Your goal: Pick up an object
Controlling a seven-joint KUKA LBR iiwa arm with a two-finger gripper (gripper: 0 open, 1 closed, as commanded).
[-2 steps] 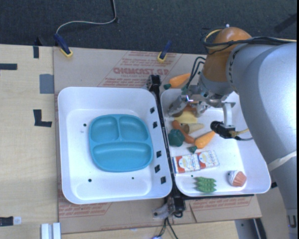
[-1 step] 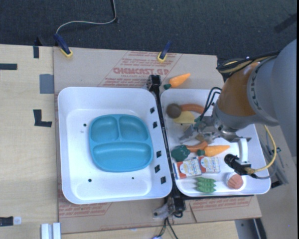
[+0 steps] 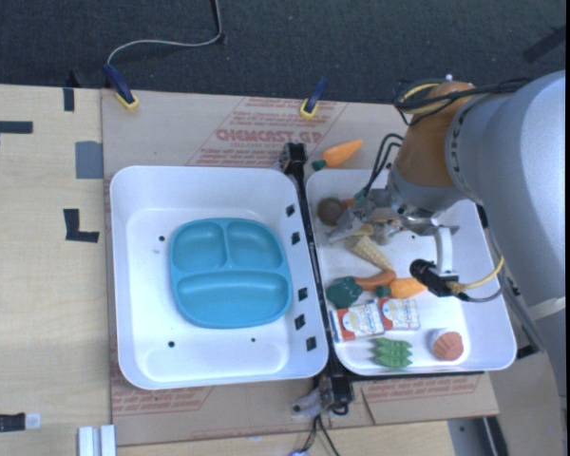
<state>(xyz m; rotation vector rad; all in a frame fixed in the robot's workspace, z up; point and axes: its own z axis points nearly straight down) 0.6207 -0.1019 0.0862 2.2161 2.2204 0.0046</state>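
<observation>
Arm reaches in from the right, bent low over the right bin, orange band just above the wrist. Gripper sits down in the upper left part of that bin, among the toys; from where I stand its tip is lost in clutter and wrist hardware, so I cannot tell its state or whether anything is held. Just beside the tip: a brown rounded piece to its left, and a pale cone below it, lying tilted. Further toward the near edge: an orange carrot-like toy with a dark green piece at its left end, another orange bit to the right of the carrot, a flat red-and-white packet, a small green leafy item and a pinkish shell-shaped toy near the front right corner. One orange carrot lies outside the bins on the cardboard sheet, past the right bin's far edge. Left bin holds a blue divided plate, lying flat at its middle. Two clamps with yellow tips pin the cardboard's far edge.
</observation>
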